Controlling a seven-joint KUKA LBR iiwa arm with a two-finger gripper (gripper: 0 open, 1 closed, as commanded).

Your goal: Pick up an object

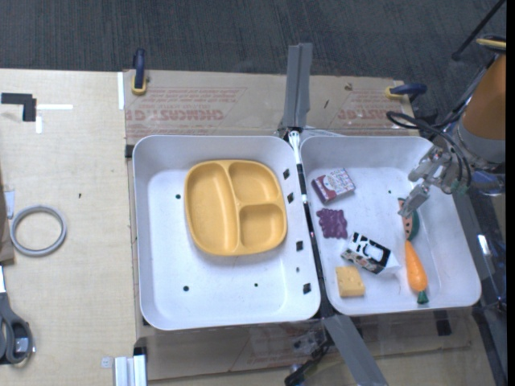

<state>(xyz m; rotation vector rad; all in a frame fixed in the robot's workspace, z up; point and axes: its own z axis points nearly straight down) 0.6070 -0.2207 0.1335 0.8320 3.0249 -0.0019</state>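
My gripper hangs over the right side of the right bin, reaching in from the right edge. Just below its tip lies a small green and red piece; whether they touch is unclear. An orange carrot lies in front of that piece, near the bin's right wall. A red and white box, purple grapes, a black and white packet and a yellow cheese block lie further left in the same bin. A yellow divided plate sits in the left bin.
A grey bar runs back from the gap between the bins. On the wooden bench at the left lie a grey tape roll and scissors. Clamps hold the cardboard behind the bins.
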